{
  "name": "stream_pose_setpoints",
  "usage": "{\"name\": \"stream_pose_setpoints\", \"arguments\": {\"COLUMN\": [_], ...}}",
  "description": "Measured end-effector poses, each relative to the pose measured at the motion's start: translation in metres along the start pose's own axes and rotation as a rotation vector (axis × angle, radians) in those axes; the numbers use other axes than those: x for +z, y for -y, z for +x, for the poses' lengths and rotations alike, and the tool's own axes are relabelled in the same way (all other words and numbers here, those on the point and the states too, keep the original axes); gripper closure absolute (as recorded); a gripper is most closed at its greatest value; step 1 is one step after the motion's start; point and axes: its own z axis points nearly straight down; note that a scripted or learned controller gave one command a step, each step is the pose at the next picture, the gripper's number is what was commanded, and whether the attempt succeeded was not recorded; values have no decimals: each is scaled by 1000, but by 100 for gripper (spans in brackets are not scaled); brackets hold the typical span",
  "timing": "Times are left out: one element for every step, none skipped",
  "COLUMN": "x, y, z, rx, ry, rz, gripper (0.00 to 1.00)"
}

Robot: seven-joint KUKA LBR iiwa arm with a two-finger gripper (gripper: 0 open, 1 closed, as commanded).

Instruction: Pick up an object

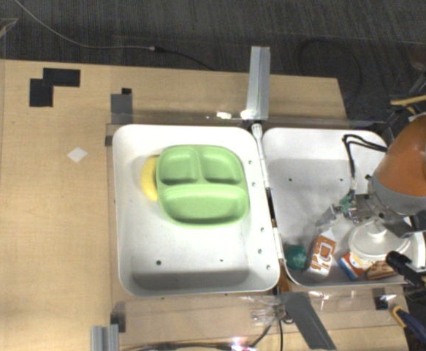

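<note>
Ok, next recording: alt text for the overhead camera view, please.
A grey arm with an orange band reaches into the right white bin, above small packaged items along its near edge. The left bin holds a green divided tray lying over a yellow object.

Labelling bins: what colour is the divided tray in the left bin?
Light green. The tray shows best in the camera view, with something yellow poking out from under its left edge.

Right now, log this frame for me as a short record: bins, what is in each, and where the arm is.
left bin: green divided plate lying over a yellow object
right bin: teal object, small brown carton, white cup, all near the front edge
arm: over the right bin's right side
gripper: low in the right bin, fingers unclear
</note>
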Motion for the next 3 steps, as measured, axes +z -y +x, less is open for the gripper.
{"name": "stream_pose_setpoints", "arguments": {"x": [-21, -31, -22], "y": [11, 10, -48], "z": [58, 61, 29], "rx": [-403, -404, -503], "ry": [13, 7, -5], "rz": [-4, -5, 7], "gripper": [0, 100, 100]}}
